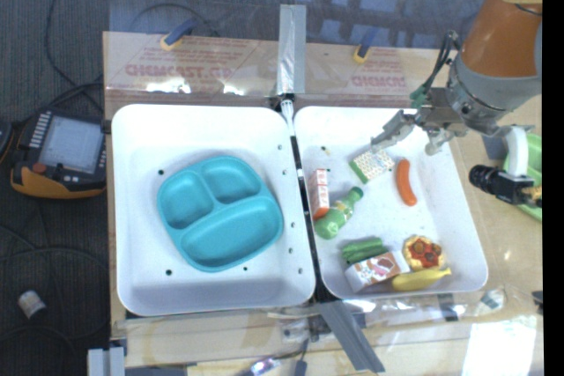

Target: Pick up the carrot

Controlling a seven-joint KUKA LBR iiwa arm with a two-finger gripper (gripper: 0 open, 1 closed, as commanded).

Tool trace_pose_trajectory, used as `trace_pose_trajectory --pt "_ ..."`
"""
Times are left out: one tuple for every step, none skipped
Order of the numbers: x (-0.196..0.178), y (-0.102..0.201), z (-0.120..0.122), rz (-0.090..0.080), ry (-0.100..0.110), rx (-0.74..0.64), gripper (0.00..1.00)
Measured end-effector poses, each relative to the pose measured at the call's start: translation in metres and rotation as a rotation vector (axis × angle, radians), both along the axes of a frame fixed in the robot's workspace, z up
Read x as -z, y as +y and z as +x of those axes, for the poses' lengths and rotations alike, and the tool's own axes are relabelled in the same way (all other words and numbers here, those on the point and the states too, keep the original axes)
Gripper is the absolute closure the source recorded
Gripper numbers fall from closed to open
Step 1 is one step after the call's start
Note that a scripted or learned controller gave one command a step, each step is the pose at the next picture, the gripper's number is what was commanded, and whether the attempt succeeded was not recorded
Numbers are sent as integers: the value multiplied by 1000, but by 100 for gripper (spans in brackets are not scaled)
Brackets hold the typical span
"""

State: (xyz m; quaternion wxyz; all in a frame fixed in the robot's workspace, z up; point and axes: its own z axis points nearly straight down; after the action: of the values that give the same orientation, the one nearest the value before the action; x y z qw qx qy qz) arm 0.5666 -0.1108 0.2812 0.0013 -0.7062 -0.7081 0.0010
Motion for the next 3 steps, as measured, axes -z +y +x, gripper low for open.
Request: trace_pose_trajectory --pt "-8 1 0 2 2 -2 100" --pt "-8 1 0 1 3 -2 0" --pt "90 -38 25 -3 1 118 0"
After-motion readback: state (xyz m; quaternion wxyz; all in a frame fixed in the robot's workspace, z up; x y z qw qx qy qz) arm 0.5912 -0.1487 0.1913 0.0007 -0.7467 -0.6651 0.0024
